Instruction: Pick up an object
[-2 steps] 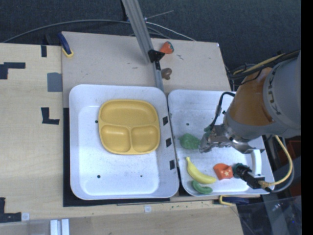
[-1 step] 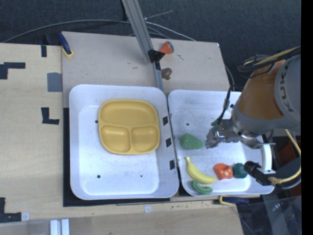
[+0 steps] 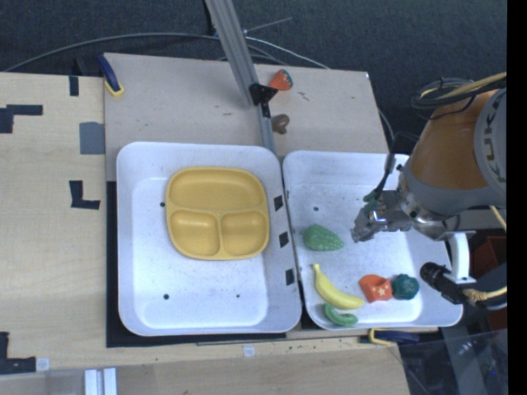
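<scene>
In the right bin point(image 3: 329, 175) lie several toy foods: a green leafy lump point(image 3: 322, 239), a yellow banana point(image 3: 333, 290), a small green piece point(image 3: 340, 317) under the banana's tip, a red-orange piece point(image 3: 375, 287) and a dark teal ball point(image 3: 404, 285). My gripper point(image 3: 367, 225) hangs over the right bin, to the right of the green lump and above the red piece. Nothing shows between its fingers.
The left bin point(image 3: 140, 220) holds a yellow divided tray point(image 3: 218, 212). A grey pole point(image 3: 235, 39) slants down to the bins' top junction. A small red-and-green object point(image 3: 282, 79) and a brown one point(image 3: 281, 123) lie on the bench behind the bins.
</scene>
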### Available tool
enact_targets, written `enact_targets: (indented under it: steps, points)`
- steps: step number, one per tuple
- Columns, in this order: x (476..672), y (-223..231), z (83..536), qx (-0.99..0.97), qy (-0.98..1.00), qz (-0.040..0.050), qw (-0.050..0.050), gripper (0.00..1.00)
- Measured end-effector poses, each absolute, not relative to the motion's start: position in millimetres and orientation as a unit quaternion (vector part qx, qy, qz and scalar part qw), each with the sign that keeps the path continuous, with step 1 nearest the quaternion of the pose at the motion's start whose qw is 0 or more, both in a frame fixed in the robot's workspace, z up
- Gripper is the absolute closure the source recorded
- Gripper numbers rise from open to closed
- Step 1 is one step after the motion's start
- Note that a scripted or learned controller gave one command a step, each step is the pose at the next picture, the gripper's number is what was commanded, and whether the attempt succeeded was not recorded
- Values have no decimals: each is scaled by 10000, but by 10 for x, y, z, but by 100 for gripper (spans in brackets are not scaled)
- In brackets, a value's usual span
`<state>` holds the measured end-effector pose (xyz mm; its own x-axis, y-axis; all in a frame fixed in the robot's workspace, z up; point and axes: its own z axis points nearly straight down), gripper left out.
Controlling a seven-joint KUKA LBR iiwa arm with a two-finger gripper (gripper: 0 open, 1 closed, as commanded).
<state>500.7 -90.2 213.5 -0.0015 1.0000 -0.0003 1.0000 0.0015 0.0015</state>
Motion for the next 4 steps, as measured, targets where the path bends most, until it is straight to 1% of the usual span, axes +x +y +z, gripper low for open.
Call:
enact_targets:
  steps: [1, 2, 3, 4]
  points:
    - [5315, -508, 2206, 7049, 7093, 5, -4, 100]
    - [5545, -79, 2120, 7048, 7094, -1, -11, 100]
    - [5815, 437, 2052, 7044, 7098, 2, -10, 100]
    - [6102, 881, 2211, 7047, 7095, 12, -1, 100]
